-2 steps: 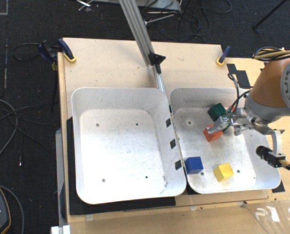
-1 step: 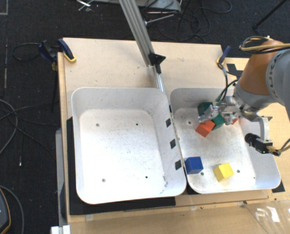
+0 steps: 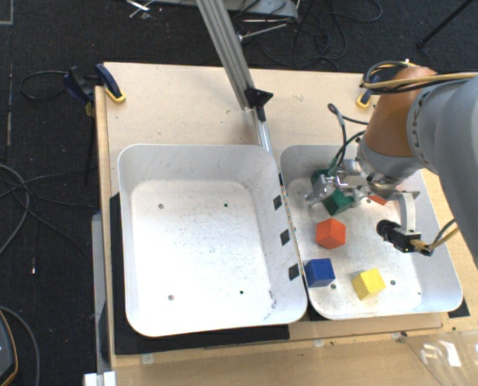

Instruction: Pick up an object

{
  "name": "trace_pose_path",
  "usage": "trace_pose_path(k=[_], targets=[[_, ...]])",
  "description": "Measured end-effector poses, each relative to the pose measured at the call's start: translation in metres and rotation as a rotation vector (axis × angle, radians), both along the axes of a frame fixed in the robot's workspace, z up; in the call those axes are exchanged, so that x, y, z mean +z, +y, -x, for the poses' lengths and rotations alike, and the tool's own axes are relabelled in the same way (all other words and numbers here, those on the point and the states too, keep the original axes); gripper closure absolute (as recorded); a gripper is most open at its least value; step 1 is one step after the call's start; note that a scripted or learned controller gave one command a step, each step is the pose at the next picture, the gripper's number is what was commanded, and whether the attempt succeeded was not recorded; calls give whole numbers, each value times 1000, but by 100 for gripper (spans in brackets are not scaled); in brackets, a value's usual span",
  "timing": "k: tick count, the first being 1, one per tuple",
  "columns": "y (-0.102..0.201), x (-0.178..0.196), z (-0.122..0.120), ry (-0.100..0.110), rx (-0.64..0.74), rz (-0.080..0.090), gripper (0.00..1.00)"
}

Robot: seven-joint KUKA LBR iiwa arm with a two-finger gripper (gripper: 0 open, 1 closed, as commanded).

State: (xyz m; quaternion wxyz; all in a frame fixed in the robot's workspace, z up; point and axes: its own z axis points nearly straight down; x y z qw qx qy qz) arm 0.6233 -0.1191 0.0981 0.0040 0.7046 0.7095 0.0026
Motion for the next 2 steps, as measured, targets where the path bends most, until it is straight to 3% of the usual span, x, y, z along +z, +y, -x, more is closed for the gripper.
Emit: trace_pose_path(k=[1, 2], targets=[[-2, 8, 3, 8, -2, 1, 100], [121, 101, -29, 2, 3, -6, 100]])
